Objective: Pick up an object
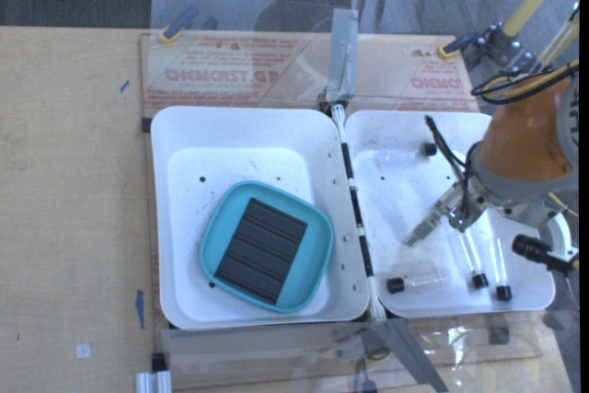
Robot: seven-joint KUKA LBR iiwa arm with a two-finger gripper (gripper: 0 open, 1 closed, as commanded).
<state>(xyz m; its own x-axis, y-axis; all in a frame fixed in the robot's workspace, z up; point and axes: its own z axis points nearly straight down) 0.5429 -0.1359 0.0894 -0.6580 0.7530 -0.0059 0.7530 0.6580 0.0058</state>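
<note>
Camera view | pincer (419,233) low in right bin (386,129), open floor toward divider, grip state unclear | clear vials (486,260) beside | left bin (184,133): teal tray (313,230), dark slab (262,250)

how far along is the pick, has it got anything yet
Done: the arm has reached into the right bin, with the gripper low over its floor. In hand: nothing shows between the gripper's tips. The clear tubes with black caps lie on the bin floor, and the teal tray with its dark block sits in the left bin. Left: grasp one item and lift it.
</note>
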